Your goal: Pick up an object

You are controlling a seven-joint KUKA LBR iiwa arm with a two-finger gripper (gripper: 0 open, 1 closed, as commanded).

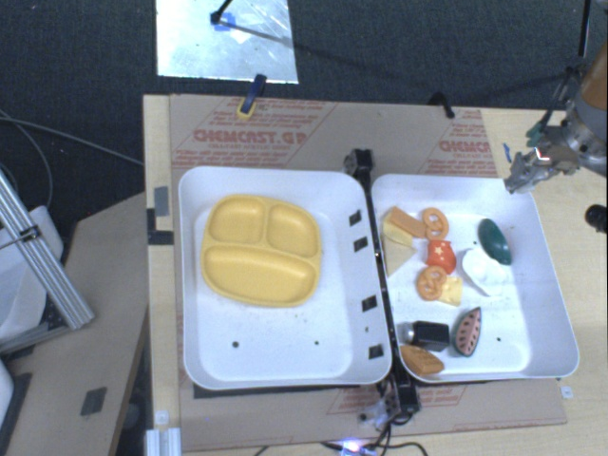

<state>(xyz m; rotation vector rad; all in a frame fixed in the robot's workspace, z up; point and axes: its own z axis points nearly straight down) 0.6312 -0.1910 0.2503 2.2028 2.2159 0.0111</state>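
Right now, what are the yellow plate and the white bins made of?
The yellow plate looks like matte plastic: one even colour, with smooth moulded compartments. The white bins look like thin, slightly glossy plastic, with rounded, formed rims. I can't be sure from the view alone.

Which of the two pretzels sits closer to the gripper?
The upper pretzel, beside the cheese wedge, is closer to the gripper; the other pretzel lies lower.

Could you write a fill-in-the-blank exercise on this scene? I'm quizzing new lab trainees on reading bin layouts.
1. The yellow divided plate lies in the ____ bin in the camera view.
2. The plate has ____ compartments.
3. The dark green object lies beside a ____ object, both in the right bin.
4. The end effector is above the right bin's far ____ corner.

Missing words: left; three; white; right
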